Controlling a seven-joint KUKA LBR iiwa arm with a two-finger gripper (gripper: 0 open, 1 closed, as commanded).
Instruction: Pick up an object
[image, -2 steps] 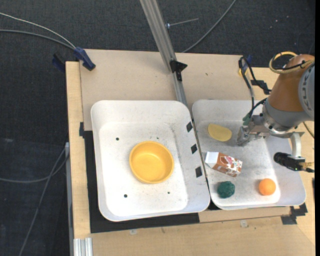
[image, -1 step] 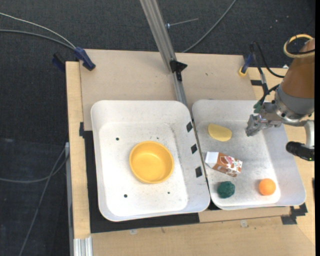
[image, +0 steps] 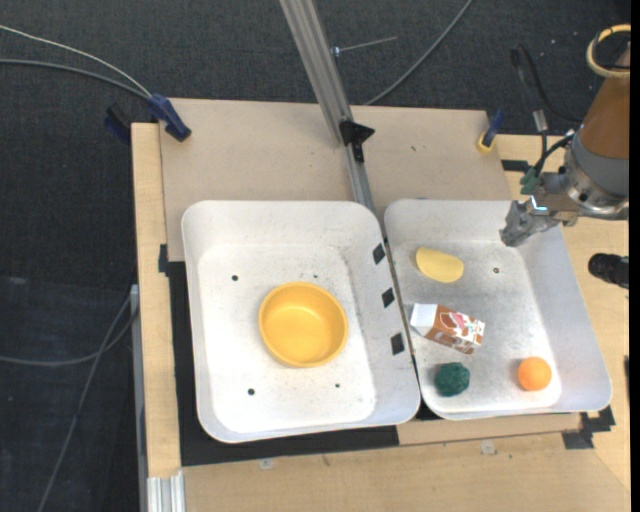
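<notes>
The right bin (image: 570, 300) holds a pale yellow lemon-shaped piece (image: 439, 265) near its back left, a small white and red carton (image: 449, 327) lying on its side, a dark green ball (image: 452, 378) at the front, and an orange ball (image: 534, 374) at the front right. My gripper (image: 517, 228) hangs over the back right part of this bin, to the right of the yellow piece and apart from every object. Nothing is visible between its fingers.
The left bin (image: 225, 300) carries a yellow bowl (image: 303, 323) near its middle. A slanted metal rail (image: 335, 95) runs from the top down to the gap between the bins. Blue clamps (image: 168, 117) sit at the board's back corners.
</notes>
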